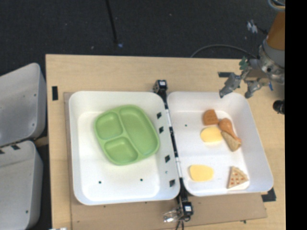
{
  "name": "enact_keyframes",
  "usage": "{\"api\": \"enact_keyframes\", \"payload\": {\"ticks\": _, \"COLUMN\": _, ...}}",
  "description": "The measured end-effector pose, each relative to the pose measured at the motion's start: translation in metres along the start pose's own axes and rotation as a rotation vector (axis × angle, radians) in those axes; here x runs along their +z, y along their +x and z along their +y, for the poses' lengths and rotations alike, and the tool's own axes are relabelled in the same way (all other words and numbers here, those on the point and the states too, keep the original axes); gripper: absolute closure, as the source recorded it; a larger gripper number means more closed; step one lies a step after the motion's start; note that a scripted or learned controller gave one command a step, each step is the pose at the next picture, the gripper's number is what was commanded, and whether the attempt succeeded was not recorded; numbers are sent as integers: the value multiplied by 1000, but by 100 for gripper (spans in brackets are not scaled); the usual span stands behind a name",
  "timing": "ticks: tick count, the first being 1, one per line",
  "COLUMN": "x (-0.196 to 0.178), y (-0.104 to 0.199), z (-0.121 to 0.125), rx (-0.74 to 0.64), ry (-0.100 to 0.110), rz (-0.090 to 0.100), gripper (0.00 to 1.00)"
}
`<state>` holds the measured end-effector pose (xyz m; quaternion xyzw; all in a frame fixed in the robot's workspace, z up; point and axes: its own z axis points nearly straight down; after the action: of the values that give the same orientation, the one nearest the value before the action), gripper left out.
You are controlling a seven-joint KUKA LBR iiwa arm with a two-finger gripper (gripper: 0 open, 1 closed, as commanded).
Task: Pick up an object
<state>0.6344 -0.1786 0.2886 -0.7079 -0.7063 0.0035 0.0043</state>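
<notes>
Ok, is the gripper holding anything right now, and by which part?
Nothing is held. The gripper hangs open above the far rim of the right bin, with nothing between its fingers; the food pieces lie in that bin.

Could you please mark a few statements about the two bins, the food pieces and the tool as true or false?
1. The green divided plate lies in the left bin. True.
2. The tool grips the pizza slice. False: it hangs open above the right bin's far edge with nothing between its fingers, and the pizza slice lies at the bin's near right corner.
3. Two yellow pieces lie in the right bin. True.
4. The drumstick rests on the green plate. False: it lies in the right bin, beside the brown round piece.
</notes>
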Motion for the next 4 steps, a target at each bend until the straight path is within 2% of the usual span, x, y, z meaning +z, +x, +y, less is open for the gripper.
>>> {"api": "enact_keyframes", "payload": {"ticks": 1, "x": -8, "y": 0, "z": 2, "rx": -3, "ry": -12, "rz": -3, "gripper": 0}}
{"api": "enact_keyframes", "payload": {"ticks": 2, "x": 41, "y": -8, "z": 9, "rx": -2, "ry": -9, "rz": -4, "gripper": 0}}
{"api": "enact_keyframes", "payload": {"ticks": 3, "x": 87, "y": -8, "z": 1, "rx": -1, "ry": -8, "rz": -3, "gripper": 0}}
{"api": "enact_keyframes", "payload": {"ticks": 4, "x": 147, "y": -11, "z": 8, "rx": 0, "ry": -9, "rz": -3, "gripper": 0}}
